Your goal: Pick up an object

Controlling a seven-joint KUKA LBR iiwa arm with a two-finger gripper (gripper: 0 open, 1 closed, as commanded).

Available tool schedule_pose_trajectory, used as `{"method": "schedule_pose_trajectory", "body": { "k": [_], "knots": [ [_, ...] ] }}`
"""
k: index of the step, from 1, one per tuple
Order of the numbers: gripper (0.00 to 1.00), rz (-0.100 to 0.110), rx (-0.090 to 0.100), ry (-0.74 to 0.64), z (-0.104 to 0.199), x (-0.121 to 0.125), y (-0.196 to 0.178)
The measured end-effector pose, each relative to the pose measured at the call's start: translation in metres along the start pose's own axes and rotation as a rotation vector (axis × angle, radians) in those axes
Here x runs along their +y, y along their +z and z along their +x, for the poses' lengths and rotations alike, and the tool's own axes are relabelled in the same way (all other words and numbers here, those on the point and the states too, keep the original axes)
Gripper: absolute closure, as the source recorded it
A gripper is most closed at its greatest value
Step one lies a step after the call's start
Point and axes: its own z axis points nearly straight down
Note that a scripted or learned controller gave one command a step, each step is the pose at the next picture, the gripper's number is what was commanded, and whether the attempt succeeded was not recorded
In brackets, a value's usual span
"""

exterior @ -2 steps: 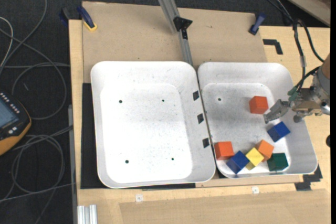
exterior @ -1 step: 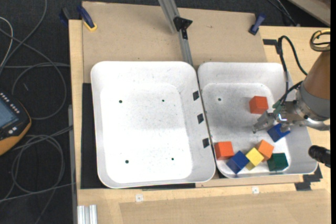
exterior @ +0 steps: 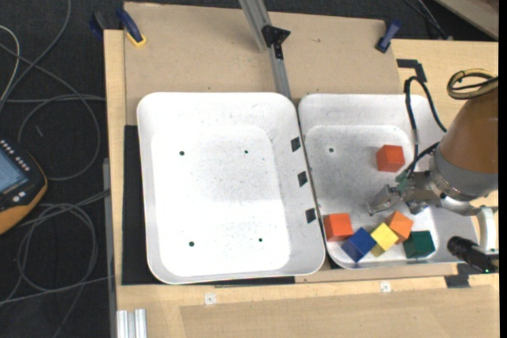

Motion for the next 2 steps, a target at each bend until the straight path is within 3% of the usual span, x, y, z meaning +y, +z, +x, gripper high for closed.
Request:
{"method": "schedule_pose_trajectory", "body": {
  "k": [1, 2],
  "knots": [
    [1.0, -0.009, -0.003, 0.0, -0.001, 0.002, -0.014],
    [1.0, -0.014, -0.005, -0.003, 0.004, 0.009, -0.06]
  ]
}}
